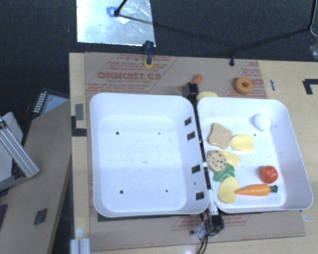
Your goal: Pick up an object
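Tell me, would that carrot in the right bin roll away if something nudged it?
Probably a little. The carrot looks rounded and tapered, so it would likely roll in a curve, not straight. It lies flat, so tipping seems unlikely. The tomato and the bin wall close by would probably stop it soon.

Open floor across left bin point(143, 157). Right bin point(286, 142) crowded along its left half: toast point(220, 135), cookie point(216, 160), green piece point(223, 172), yellow pieces point(242, 142), carrot point(253, 190), tomato point(268, 173). Egg point(262, 121) alone near far right corner. Bare strip between egg and tomato. Donut point(244, 85) on bench beyond bins.
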### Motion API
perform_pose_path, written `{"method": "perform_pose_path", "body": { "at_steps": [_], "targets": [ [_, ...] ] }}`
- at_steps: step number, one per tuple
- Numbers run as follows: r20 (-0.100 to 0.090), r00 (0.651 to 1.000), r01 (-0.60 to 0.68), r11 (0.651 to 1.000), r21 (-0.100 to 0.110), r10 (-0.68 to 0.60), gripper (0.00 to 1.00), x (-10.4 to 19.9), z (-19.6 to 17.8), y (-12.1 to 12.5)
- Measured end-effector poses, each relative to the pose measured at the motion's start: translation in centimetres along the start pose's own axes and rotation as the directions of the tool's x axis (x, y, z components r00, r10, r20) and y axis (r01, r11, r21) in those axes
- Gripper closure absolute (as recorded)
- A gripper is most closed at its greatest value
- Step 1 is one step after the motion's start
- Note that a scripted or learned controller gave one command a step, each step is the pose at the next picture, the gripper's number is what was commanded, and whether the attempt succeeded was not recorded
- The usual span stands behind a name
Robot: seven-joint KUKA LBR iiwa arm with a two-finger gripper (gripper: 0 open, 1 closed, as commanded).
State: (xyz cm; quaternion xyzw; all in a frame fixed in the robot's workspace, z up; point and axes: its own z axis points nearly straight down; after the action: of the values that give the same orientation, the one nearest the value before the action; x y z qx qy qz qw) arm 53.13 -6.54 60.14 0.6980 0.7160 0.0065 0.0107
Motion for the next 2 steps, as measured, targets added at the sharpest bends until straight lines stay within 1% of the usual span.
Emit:
{"method": "perform_pose_path", "body": {
  "at_steps": [1, 2],
  "targets": [
    [0.000, 1.000, 0.001, 1.000, 0.001, -0.001, 0.00, 0.0, 0.0, 0.0],
    [0.001, 1.000, 0.003, 1.000, -0.003, -0.003, 1.00, 0.0, -1.1, 0.0]
  ]
}}
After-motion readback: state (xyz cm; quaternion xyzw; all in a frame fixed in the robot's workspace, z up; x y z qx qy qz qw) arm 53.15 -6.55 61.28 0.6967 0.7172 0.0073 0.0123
